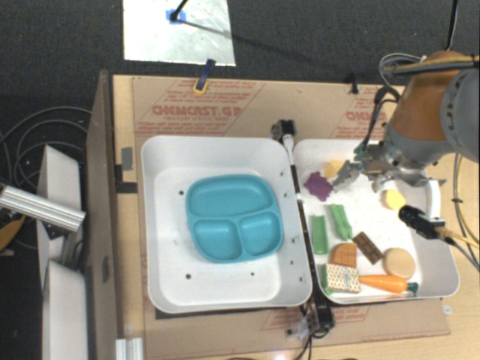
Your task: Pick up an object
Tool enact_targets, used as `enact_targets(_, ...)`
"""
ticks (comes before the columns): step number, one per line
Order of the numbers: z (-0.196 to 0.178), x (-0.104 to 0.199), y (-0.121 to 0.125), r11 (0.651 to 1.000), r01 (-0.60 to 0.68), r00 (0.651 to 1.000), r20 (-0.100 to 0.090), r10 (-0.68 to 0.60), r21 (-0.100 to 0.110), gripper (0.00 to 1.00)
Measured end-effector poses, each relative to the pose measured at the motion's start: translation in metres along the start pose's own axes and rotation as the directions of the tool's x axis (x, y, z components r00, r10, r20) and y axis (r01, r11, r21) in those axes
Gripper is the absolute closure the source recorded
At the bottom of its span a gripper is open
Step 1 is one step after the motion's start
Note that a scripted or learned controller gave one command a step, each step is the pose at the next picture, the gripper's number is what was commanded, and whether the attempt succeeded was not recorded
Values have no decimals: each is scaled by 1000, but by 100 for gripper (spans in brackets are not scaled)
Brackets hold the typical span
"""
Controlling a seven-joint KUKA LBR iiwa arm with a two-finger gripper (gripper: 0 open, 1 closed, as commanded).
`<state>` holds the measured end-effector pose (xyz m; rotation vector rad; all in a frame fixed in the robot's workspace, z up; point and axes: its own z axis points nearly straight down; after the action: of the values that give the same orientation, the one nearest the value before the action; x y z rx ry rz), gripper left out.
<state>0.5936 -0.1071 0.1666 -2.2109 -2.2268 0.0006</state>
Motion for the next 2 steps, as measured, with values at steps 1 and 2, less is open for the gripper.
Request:
enact_targets(1, 85, 26, -45, 1000, -8, 1000, -1, 8, -3, 0)
enact_targets(2, 69, 25, -41, 1000, -5, 1000, 0, 5, -12, 100)
